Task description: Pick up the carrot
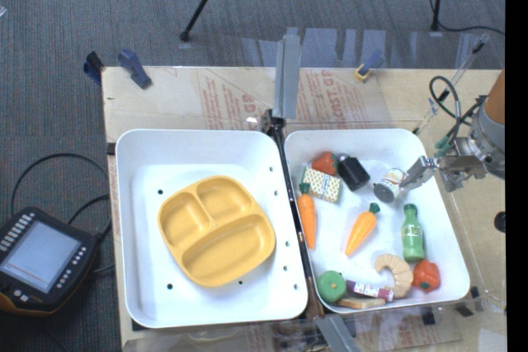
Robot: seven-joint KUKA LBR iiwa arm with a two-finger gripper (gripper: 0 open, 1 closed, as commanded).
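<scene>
Two orange carrots with green tops lie in the right bin [429, 146]. One carrot [360, 231] rests at a slant near the bin's middle. The other carrot [307, 218] lies along the left wall. My gripper [435, 175] hangs over the bin's right side, above and to the right of both carrots. Its fingers stand open with nothing between them. One fingertip [415, 173] is close to a small silver can [388, 185].
The right bin also holds a black block [353, 172], a patterned box [321, 185], a green bottle [412, 232], a green round fruit [332, 285], a shrimp-like piece [396, 270] and a red fruit [426, 274]. A yellow divided plate [216, 228] lies in the left bin [140, 177].
</scene>
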